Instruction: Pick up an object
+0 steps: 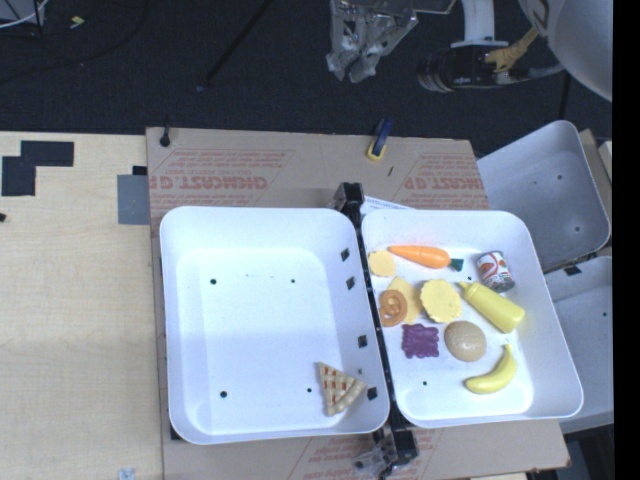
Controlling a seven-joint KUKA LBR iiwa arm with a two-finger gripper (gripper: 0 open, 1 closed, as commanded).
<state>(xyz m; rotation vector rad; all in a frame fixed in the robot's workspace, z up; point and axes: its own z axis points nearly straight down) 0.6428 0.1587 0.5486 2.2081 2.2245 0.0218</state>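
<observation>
My gripper (362, 46) hangs high at the top of the view, beyond the far edge of the bench and well away from both bins. The right bin (545, 368) holds an orange carrot (420, 256), a small can (493, 269), a yellow bottle (492, 306), a banana (493, 373), a brown round piece (465, 341), a purple bunch of grapes (420, 341), a yellow lumpy piece (440, 300), an orange-centred slice (393, 305) and a pale yellow piece (381, 263). In the left bin (185, 268) a pizza-like wedge (338, 387) lies in the near right corner.
Both bins rest on a brown cardboard sheet (260, 168) on the wooden bench (70, 298). A blue and yellow clip (379, 140) lies on the cardboard behind the bins. A grey metal plate (560, 188) stands to the right of the right bin.
</observation>
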